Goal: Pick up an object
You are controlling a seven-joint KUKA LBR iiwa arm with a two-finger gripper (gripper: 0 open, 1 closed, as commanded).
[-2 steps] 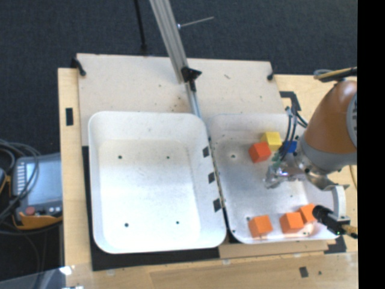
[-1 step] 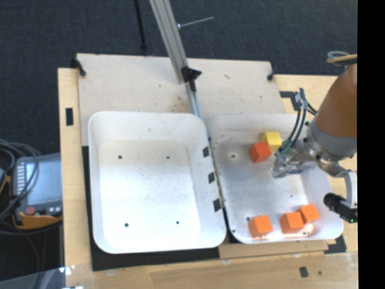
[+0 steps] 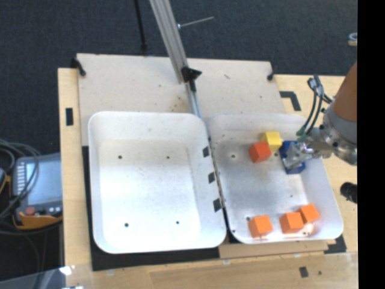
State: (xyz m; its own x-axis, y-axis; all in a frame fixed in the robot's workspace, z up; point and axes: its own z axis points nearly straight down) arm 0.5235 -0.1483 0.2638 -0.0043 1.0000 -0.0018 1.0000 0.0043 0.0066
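- A wooden bench (image 3: 180, 77) fills most of the view, seen from above at a slant, with dark carpet behind it.
- A silver aluminium pole (image 3: 170, 35) slants down from the top of the view and ends at the rear edge of the bins, near the seam between them.
- The left bin (image 3: 150, 125) is a shallow white tray with rounded corners; its floor shows only small dark specks.
- The right bin (image 3: 240, 191) sits edge to edge with the left one and holds all the blocks.
- The robot arm (image 3: 343, 116) enters from the right, its orange band above a grey wrist, with thin cables looping beside it.
- The gripper (image 3: 293, 160) hangs low over the upper right part of the right bin. A blue object (image 3: 292, 161) sits at its tip, just right of the yellow block. Whether the fingers are spread, closed, or grasping that blue object cannot be told from this angle.
- A handheld control pendant (image 3: 36, 188) with a grey screen lies off the bench at the left edge.
- A yellow block (image 3: 272, 139) rests in the rear half of the right bin, touching an orange block (image 3: 260, 152) just in front and to its left.
- Three more orange blocks lie along the front edge of the right bin: one toward the left (image 3: 260, 226), and two close together toward the right (image 3: 292, 222) (image 3: 309, 212).
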